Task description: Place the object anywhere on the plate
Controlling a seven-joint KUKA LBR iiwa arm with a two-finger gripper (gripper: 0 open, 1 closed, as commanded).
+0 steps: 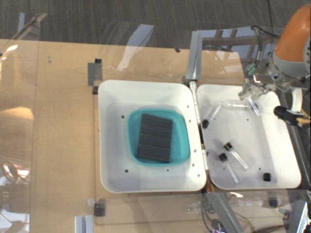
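A dark grey ribbed rectangular object (155, 138) lies flat on the teal plate (181, 148), which sits in the middle of the left white bin (112, 130). The object rests fully inside the plate's rim, slightly tilted. My gripper (251, 95) hangs over the far right part of the right bin (282, 169), well away from the plate and the object. The arm's orange band (294, 33) shows above it at the top right. Nothing can be seen in the gripper.
Several small clear tubes with black caps (227, 147) lie scattered in the right bin, along with a loose black piece (266, 176). A raised divider (198, 130) separates the two bins. A metal bracket (194, 57) stands behind them.
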